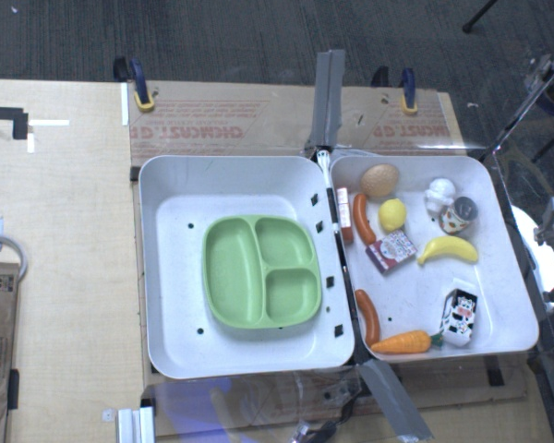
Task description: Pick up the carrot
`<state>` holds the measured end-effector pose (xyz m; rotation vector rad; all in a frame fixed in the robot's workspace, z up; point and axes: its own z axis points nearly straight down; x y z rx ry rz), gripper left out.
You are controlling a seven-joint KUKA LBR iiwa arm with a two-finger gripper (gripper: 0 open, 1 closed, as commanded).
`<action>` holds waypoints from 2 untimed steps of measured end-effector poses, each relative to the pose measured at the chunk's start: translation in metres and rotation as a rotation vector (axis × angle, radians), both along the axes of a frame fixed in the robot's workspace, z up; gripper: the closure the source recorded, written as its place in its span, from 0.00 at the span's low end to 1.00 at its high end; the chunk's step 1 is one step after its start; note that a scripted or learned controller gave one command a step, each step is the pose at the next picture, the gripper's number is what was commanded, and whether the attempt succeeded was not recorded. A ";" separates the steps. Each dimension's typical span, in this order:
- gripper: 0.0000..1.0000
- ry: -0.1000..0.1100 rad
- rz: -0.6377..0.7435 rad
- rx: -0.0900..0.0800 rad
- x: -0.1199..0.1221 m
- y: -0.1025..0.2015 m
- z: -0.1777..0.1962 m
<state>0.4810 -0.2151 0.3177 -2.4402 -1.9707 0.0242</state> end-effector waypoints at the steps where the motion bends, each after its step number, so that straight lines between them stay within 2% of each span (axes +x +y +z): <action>1: 1.00 0.003 0.002 -0.001 0.001 0.000 0.008; 2: 1.00 0.005 0.004 -0.002 0.001 -0.001 0.016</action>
